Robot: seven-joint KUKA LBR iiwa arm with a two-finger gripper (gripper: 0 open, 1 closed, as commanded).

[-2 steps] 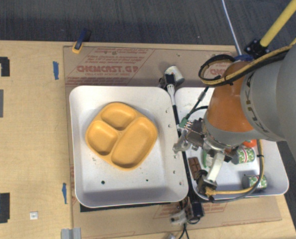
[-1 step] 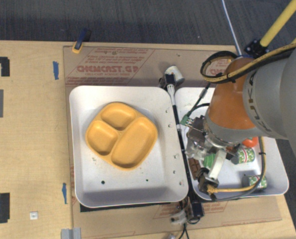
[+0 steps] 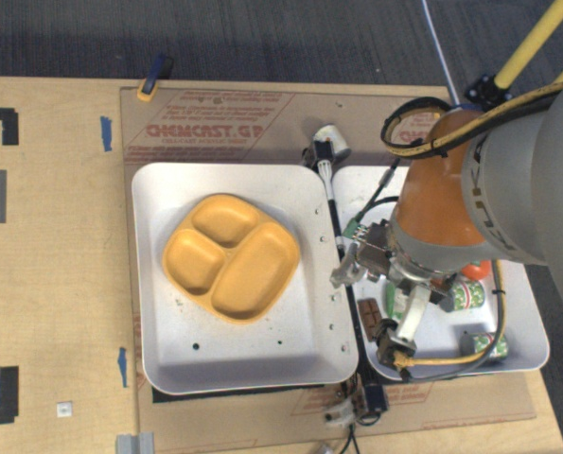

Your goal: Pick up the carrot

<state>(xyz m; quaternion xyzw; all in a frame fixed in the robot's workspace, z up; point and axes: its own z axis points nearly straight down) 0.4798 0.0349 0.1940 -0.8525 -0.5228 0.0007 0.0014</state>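
An orange-red piece (image 3: 478,270) that looks like the carrot peeks out from under the arm in the right bin (image 3: 532,348), near that bin's right side; most of it is hidden. My gripper (image 3: 401,277) hangs low over the left half of the right bin, under the orange wrist band. It stands to the left of the orange-red piece. The wrist covers whatever is below it.
The left bin (image 3: 158,348) holds a yellow three-compartment plate (image 3: 230,255). In the right bin lie a green-and-white can (image 3: 465,297), a green item (image 3: 392,297), a brown block (image 3: 368,312) by the left wall and a small green-yellow item (image 3: 490,346) at the front right.
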